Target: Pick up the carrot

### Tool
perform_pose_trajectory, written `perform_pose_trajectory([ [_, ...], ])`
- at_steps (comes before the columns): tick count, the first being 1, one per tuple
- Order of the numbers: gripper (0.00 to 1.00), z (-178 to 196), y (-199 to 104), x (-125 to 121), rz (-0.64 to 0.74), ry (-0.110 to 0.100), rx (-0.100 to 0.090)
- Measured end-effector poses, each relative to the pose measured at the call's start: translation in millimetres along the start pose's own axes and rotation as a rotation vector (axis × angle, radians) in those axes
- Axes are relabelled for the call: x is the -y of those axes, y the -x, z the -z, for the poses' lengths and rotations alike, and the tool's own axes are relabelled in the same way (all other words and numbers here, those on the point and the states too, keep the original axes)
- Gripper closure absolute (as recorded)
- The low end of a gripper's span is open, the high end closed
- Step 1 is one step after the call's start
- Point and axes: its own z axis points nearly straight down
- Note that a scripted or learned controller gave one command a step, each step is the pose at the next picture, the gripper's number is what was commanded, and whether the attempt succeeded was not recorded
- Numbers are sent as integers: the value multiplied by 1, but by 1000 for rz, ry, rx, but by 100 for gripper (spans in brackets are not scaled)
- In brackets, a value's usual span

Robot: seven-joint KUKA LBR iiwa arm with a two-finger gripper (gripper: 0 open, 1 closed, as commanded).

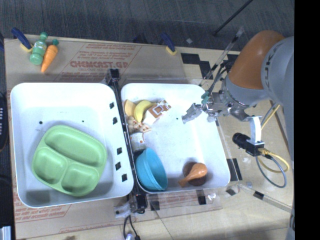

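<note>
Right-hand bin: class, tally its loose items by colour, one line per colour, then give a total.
Yellow: 1, the banana
Blue: 1, the bowl
Orange-brown: 1, the drumstick-shaped toy
Brown and white: 2, the small packets, too small to identify
Total: 5

A: Carrot [49, 57]?
B: On the tabletop [90, 59] at far left, outside both bins, beside a green bottle [37, 50].
A: Claw [191, 113]?
B: Over the right bin [200, 134], near the banana [141, 110]. Nothing between its fingers.
</note>
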Motion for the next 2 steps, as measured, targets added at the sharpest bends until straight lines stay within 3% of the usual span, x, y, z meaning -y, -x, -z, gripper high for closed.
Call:
perform_pose_trajectory([
  [1, 0, -81, 12, 71, -58, -8, -2],
  [2, 0, -114, 5, 85, 271, -1, -3],
])
